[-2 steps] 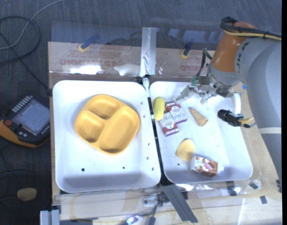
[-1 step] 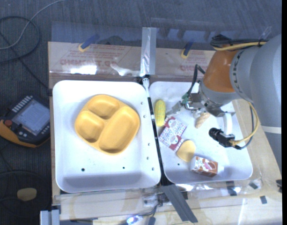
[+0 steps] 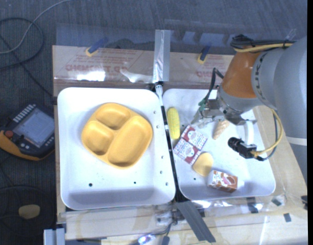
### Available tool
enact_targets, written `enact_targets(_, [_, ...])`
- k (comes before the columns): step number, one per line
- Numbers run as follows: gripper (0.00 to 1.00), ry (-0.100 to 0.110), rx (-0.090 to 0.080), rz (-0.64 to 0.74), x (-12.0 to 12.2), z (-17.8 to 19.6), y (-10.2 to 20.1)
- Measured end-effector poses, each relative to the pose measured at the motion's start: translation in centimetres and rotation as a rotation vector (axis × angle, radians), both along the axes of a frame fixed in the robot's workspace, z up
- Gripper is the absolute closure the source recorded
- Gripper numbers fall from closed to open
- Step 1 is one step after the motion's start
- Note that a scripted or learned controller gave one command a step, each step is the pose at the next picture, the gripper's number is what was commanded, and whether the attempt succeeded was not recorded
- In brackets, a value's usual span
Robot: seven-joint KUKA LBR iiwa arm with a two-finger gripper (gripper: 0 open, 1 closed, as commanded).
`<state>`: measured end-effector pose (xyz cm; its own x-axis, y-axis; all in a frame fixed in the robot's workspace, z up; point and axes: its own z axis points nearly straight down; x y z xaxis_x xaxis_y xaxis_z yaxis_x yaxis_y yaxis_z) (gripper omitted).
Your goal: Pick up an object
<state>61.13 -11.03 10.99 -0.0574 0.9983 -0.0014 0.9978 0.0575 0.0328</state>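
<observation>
1. Dark grey carpet surrounds the bench (image 3: pixel 115 60), with loose cables crossing it and a handheld control pendant (image 3: pixel 28 131) lying at the left.
2. Two shallow white bins sit side by side on the bench. The left bin (image 3: pixel 74 188) carries one yellow sectioned tray (image 3: pixel 117 134), which lies well apart from every other item.
3. The right bin (image 3: pixel 263 180) holds the pickable items: a corn cob (image 3: pixel 173 122) against the dividing wall, a red-and-white packet (image 3: pixel 190 144) just beside it, a pale yellow wedge (image 3: pixel 202 163) below the packet, a brown-and-white carton (image 3: pixel 223 180) near the front rim, and a small beige piece (image 3: pixel 219 129) near the wrist.
4. The arm (image 3: pixel 279 80) reaches in from the right, and its orange band (image 3: pixel 240 78) stands above the upper part of the right bin. This posture suggests an approach toward the beige piece or the packet, the two closest candidates.
5. The gripper (image 3: pixel 210 108) sits low over the bin, just above and beside the beige piece. The wrist body covers the fingers, so the jaw opening cannot be determined, and no item is visible between them.
6. A black cable connector (image 3: pixel 240 146) hangs from the wrist across the bin.
7. The bin floor beneath the wrist is hidden. The printing on the packet and the carton is too small to read.
</observation>
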Motion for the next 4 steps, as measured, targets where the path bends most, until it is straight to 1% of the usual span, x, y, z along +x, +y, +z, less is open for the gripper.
enact_targets(1, [0.00,0.001,0.000,0.000,0.0,0.0,0.0])
enact_targets(2, [0.00,-0.006,-0.004,0.003,-3.8,-1.0,-0.9])
enact_targets(3, [0.00,-0.004,-0.005,0.010,-10.8,-1.2,0.8])
enact_targets(4, [0.00,0.007,-0.005,0.264,-8.2,-1.3,-2.1])
